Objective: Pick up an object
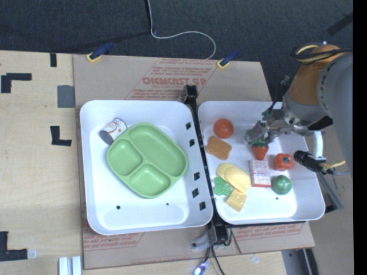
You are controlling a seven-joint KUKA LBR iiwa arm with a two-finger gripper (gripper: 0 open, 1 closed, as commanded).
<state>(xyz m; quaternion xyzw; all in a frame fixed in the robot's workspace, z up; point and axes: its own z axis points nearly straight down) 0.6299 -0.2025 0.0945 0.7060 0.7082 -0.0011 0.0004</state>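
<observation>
Overhead view of the two-bin pick station. The arm [312, 90] reaches in from the right, and its claw [259, 135] sits low over the right bin [304, 211], directly above a small carrot-like toy [260, 150], orange-red with a green top. The toy appears to lie at or just under the claw's tip. Whether the claw is open or closed on it cannot be told from this angle, so no grasp is claimed.

Judged from this layout, the step in hand is the descent or the closing on a chosen object. The next move calls for a firm closure on the toy and a straight lift clear of its neighbours.

Those neighbours crowd the right bin:
- a red tomato [223, 128] at far left
- an orange bread-like piece [218, 148] beside it
- a yellow banana-like piece [234, 177]
- a green leafy piece [222, 185]
- a cheese wedge [235, 199], nearest of the group
- a red-and-white carton [259, 173] just near of the toy
- a second red toy [282, 161] and a green round toy [281, 184] to its right

The left bin [94, 171] holds a green divided plate [147, 159] and a small tipped cup [112, 130].

Both bins rest on cardboard [172, 79] clipped to a pale wooden desk [34, 171]. Dark carpet [69, 10] lies beyond, crossed by a white cable [183, 36].
</observation>
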